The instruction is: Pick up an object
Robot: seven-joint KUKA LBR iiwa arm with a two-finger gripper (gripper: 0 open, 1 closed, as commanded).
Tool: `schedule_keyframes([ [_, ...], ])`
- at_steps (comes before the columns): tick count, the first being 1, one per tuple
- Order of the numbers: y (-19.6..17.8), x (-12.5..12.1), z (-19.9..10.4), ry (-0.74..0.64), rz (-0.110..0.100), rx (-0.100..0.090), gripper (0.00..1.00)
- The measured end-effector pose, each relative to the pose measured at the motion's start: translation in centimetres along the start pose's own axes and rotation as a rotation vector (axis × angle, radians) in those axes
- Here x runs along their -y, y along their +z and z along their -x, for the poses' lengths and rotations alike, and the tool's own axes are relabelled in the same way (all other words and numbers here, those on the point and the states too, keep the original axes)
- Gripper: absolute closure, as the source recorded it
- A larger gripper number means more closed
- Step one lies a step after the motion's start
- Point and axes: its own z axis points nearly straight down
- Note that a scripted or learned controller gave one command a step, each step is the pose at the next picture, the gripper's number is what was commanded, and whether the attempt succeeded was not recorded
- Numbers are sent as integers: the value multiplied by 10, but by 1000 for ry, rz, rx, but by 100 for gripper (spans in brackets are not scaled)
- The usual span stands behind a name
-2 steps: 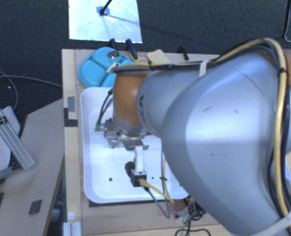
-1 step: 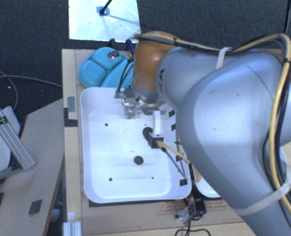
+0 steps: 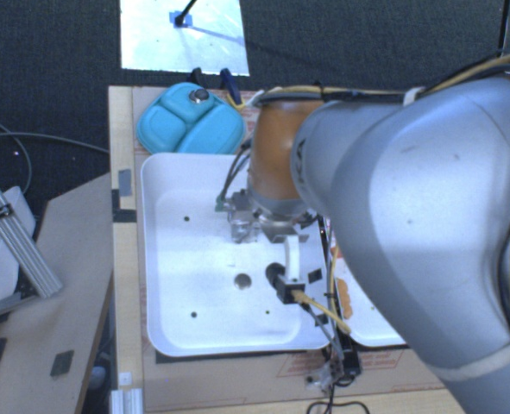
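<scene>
1. The grey arm point(image 3: 410, 231) hides most of the right bin point(image 3: 371, 330); a glossy, rounded turquoise object point(image 3: 190, 121) sits on the surface point(image 3: 125, 274) just beyond the left bin point(image 3: 173, 257).
2. The tool point(image 3: 240, 224) hangs above the smooth white left bin; its grip cannot be told.

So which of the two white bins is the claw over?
The claw is over the bin on the view's left, open to view; the other bin lies mostly hidden under the arm.
</scene>
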Motion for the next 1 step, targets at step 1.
schedule_keyframes([
  [1, -370, 25, 4, -6, 25, -7, 100],
])
